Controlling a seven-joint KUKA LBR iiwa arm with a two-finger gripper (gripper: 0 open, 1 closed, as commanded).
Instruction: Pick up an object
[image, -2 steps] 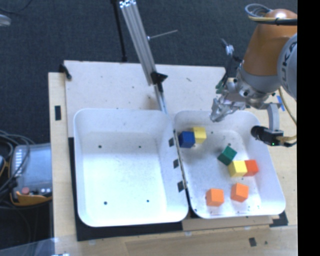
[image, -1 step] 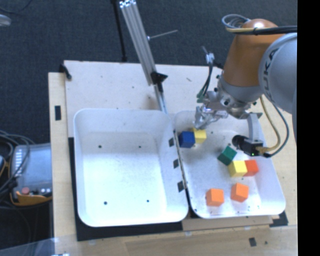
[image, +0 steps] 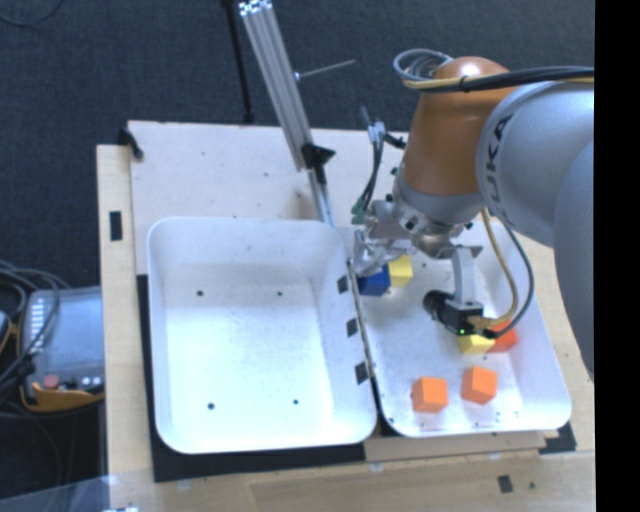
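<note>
My gripper (image: 378, 250) hangs low over the far left corner of the right bin (image: 540, 400), close to the wall between the two bins. Right beneath it lie a blue block (image: 373, 284) and, touching that block on the right, a yellow block (image: 401, 270). From this angle the gripper body hides the tops of both blocks. I cannot make out whether either block sits within the gripper.
Two orange cubes (image: 430, 393) (image: 480, 384) rest near the right bin's front edge. A yellow piece (image: 474, 343) and a red-orange piece (image: 504, 339) lie mid-bin, to the right. The left bin (image: 190, 250) stands alongside. A slanted metal rail (image: 285, 100) rises behind the bins.
</note>
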